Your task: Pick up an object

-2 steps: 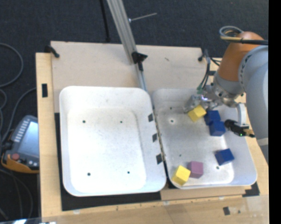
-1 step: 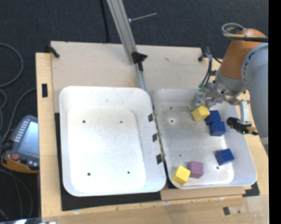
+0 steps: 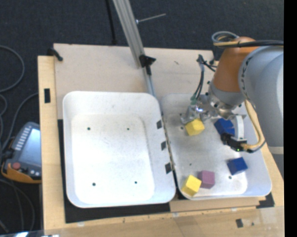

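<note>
My gripper (image 3: 194, 116) hangs low over the upper left part of the right bin (image 3: 257, 184), under the orange-banded wrist. A yellow block (image 3: 195, 128) lies right at its lower end, touching or nearly touching it. Just to the right, a blue block (image 3: 224, 126) is partly hidden by the arm's cabling. Nearer the front of the bin lie another blue block (image 3: 237, 165), a purple block (image 3: 206, 178) and a second yellow block (image 3: 192, 184), the last two side by side.
The left bin (image 3: 69, 107) sits beside the right one, with small black clips along their shared edge. A slanted metal rail (image 3: 130, 28) rises from the back of the bench. Cables and a pendant (image 3: 25, 152) lie off the bench to the left.
</note>
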You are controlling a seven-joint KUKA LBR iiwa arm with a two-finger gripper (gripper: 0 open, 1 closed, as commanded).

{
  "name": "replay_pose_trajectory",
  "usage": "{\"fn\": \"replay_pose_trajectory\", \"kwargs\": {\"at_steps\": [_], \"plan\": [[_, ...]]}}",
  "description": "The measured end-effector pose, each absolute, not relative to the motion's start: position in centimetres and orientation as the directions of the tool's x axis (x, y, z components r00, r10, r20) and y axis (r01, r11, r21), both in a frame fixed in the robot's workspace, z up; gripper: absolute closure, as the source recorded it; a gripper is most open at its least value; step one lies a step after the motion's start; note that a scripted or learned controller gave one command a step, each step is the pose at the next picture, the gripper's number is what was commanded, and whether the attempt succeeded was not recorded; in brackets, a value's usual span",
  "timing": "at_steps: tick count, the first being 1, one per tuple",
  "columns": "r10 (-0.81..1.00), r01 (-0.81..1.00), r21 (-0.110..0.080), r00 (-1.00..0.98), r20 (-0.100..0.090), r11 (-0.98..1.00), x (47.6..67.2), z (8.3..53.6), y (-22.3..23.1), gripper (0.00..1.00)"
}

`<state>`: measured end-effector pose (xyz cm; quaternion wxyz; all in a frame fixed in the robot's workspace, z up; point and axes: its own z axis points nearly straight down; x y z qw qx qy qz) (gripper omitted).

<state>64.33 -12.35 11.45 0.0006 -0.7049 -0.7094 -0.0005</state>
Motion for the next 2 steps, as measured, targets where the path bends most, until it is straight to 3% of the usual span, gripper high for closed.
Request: {"fn": "replay_pose_trajectory", "kwargs": {"at_steps": [1, 2], "plan": [[1.000, 1.000, 0.010, -0.010, 0.002, 0.010, 65.4, 20.2, -4.0, 1.00], [1.000, 1.000, -0.001, -0.010, 0.002, 0.010, 62.6, 19.7, 5.5, 1.00]]}}
